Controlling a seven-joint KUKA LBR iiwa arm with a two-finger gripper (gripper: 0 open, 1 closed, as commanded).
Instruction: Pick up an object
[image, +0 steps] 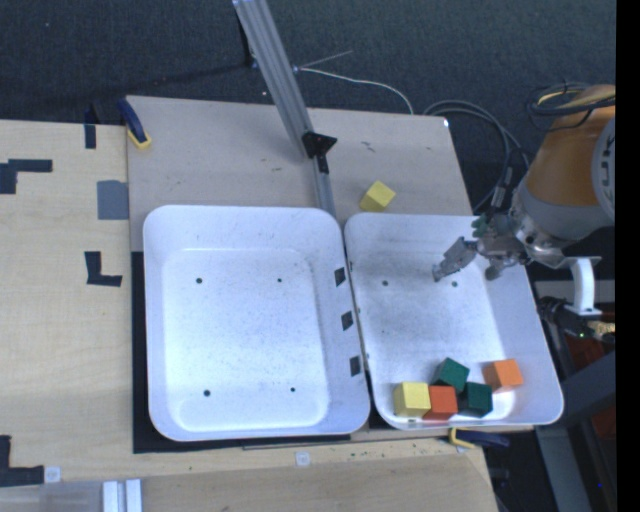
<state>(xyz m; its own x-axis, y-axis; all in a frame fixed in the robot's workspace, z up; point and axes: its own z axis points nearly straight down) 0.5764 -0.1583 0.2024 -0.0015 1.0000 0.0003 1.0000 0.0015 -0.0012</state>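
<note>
Blocks (452, 388) well apart from claw (462, 260).

I read both white bins (170, 300) as smooth, faintly glossy plastic, their floors speckled grey (scuffed, it seems). The bench (60, 330) looks like pale matt wood. The blocks (452, 390) at five o'clock look matt, and the rail (280, 70) at twelve is dull metal

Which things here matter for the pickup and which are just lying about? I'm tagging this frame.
For the job:
end effector
right bin
yellow block
red block
two green blocks
orange block

Lying about:
left bin
yellow block on the bench
metal pole
</note>
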